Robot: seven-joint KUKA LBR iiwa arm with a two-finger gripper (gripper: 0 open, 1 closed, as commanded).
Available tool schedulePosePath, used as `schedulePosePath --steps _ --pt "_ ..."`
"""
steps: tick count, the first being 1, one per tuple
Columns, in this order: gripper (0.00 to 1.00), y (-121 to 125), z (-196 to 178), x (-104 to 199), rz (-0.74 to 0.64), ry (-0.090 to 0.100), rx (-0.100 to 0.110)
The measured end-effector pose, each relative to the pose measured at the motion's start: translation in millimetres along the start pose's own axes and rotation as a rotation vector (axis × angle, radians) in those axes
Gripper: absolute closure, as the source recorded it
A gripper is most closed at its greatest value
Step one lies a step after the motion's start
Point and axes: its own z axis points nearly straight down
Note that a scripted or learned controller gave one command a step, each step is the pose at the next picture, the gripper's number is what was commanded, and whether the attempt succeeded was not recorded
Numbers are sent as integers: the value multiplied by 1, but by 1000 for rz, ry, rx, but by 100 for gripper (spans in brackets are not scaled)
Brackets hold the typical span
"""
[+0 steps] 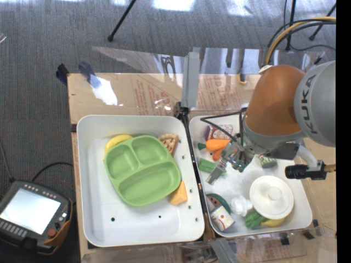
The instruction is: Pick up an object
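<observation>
My gripper hangs low over the middle left of the right bin, under the orange band of the arm. Just beneath and around it lie an orange carrot, a green block and a grey piece. I cannot see anything held. A white lidded bowl sits to the gripper's right. Near the bin's front are a small printed box, a white lump and a green leafy toy.
The left bin holds a green divided plate, with a yellow piece, a pizza slice toy and an orange wedge around it. A control tablet lies on the floor at the lower left.
</observation>
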Motion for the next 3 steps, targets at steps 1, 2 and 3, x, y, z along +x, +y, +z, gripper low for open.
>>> schedulePosePath --steps 1,2,3 --pt "0 -2 -1 -20 65 -3 -2" --pt "0 -24 80 -53 140 6 5" --pt "0 2 96 -90 132 -6 -5"
